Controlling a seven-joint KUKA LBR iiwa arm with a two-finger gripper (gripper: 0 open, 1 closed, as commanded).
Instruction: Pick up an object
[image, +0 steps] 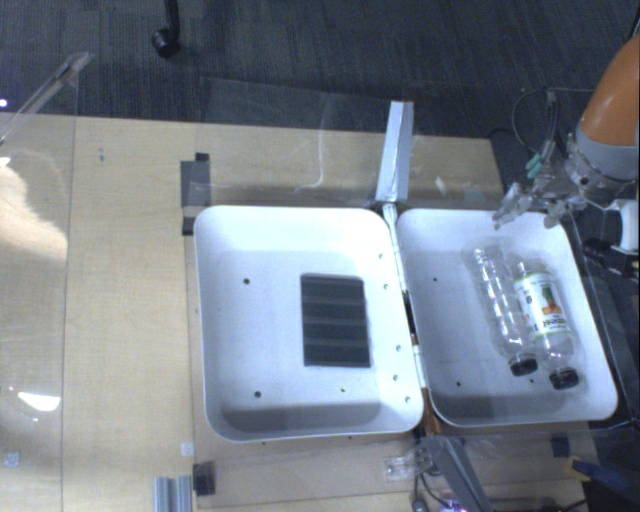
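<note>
2 clear plastic bottles (525, 312) in the right bin (440, 400) — light, slippery, crushable — suit a mid-body grasp; the gripper (530, 203), far right, looks open and empty.

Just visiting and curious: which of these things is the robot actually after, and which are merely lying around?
For the job:
labelled clear plastic bottle
plain clear plastic bottle
tool

Just lying about:
dark ribbed rectangular pad
left white bin
right white bin
</note>
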